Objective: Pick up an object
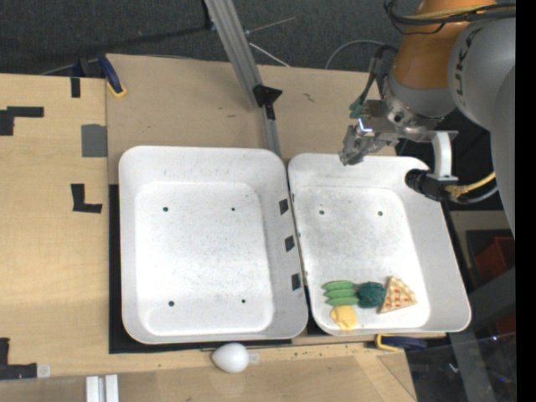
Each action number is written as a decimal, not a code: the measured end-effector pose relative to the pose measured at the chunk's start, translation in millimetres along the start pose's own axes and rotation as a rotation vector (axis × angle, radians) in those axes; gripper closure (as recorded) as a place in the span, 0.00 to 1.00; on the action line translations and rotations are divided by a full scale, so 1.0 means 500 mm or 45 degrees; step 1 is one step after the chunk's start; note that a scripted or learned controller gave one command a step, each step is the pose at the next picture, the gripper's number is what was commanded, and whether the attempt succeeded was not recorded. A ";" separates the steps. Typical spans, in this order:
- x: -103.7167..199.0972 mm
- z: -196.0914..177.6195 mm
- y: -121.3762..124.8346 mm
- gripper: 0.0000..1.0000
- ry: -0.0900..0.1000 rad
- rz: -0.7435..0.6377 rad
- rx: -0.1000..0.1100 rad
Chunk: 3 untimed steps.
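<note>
In the right bin (435, 224), near its front edge, lie a green ridged piece (339, 290), a dark green round piece (369, 292), a yellow piece (343, 315) and a pizza-slice toy (397, 296), all bunched together. My gripper (355, 151) hangs over the right bin's far rim, well behind those toys, and nothing shows between its fingers. The arm's orange band (431, 36) sits above it at the top right.
The left bin (201, 241) lies beside the right one. A white egg-shaped object (231, 358) rests on the bench in front of the left bin. A grey metal rail (239, 48) slants down from the top toward the bins' shared edge. Cables trail behind the arm.
</note>
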<state>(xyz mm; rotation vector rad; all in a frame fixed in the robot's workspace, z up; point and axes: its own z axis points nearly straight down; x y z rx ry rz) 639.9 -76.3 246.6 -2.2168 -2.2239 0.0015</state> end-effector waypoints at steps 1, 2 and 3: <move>0.103 -0.012 0.009 1.00 0.001 -0.004 -0.002; 0.218 -0.019 0.028 1.00 0.001 -0.006 -0.002; 0.310 0.009 0.031 1.00 -0.001 -0.003 0.002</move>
